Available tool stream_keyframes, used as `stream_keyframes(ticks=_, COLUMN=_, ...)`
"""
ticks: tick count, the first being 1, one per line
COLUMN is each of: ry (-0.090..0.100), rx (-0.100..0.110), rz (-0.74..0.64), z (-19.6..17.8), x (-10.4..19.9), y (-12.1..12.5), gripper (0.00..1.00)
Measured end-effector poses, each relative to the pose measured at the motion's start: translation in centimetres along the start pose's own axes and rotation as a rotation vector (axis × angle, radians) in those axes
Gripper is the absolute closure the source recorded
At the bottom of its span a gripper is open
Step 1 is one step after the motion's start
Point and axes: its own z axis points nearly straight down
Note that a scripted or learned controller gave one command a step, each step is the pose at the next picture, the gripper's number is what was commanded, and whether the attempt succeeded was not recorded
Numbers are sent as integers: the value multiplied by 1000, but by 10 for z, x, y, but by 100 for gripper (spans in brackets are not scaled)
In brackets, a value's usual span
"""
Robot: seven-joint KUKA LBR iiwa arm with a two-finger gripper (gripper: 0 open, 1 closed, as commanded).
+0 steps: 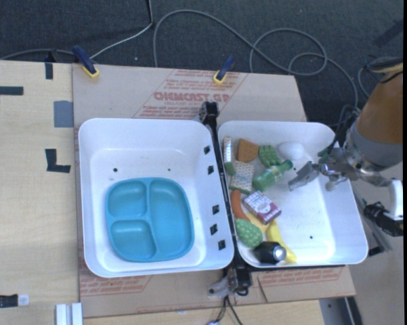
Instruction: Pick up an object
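- Claw [316, 175] hangs over the right-hand bin [338, 246], near its right wall; the fingers stand apart, with nothing between them.
- Just to its left a green bottle [269, 176] lies on its side, its long axis slanting from lower left up toward the claw's fingertips, close to them, though I cannot say whether they touch.
- Above and to the left of the claw is a white rounded object [292, 152], and beside that a green lumpy toy [269, 156].
- Farther left and lower down lies a small box with a red and white label [261, 206]; its writing is too small to read.
- Beyond it, along the bin's left wall, lie an orange carrot-like piece [236, 204], a green knobbly piece [248, 232], a yellow banana [279, 241] and a black cylinder [268, 252].
- Well to the left, the other bin holds a blue divided plate [150, 218].
- Cardboard [183, 97] under both bins reads "CHEMCAST GP" in red.
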Motion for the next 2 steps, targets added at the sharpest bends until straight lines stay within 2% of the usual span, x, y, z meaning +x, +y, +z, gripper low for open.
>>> stream_keyframes(ticks=1, ry=0, rx=0, rz=-1, z=48, x=47, y=-19, gripper=0)
stream_keyframes(ticks=2, ry=-3, rx=-7, rz=3, z=121, x=60, y=-37, gripper=0)
